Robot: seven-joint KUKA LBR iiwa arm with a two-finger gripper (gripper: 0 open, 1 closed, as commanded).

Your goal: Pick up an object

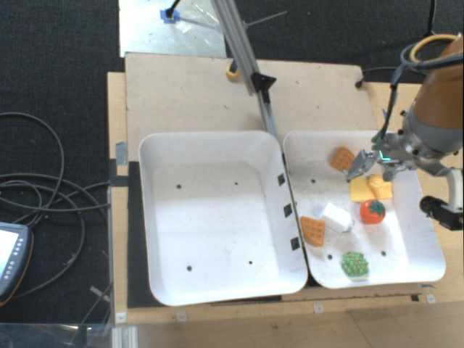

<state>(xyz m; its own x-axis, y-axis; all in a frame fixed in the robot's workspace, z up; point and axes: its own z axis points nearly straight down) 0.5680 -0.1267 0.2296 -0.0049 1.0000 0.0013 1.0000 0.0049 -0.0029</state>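
The right bin (428, 256) holds an orange cracker (342, 158), a yellow cheese wedge (370, 188), a red tomato (373, 212), a white block (336, 216), an orange waffle (313, 231) and a green cluster (354, 264)

Grey arm (428, 138), orange band, yellow-and-black cable loop, silver pincer (371, 167)

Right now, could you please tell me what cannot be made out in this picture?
- Gripper: its fingers are too small and blurred in the camera view to tell open from shut.
- Yellow block: its top edge is hidden under the gripper.
- Arm: cut off by the right edge.
- Screen: cut off by the left edge.
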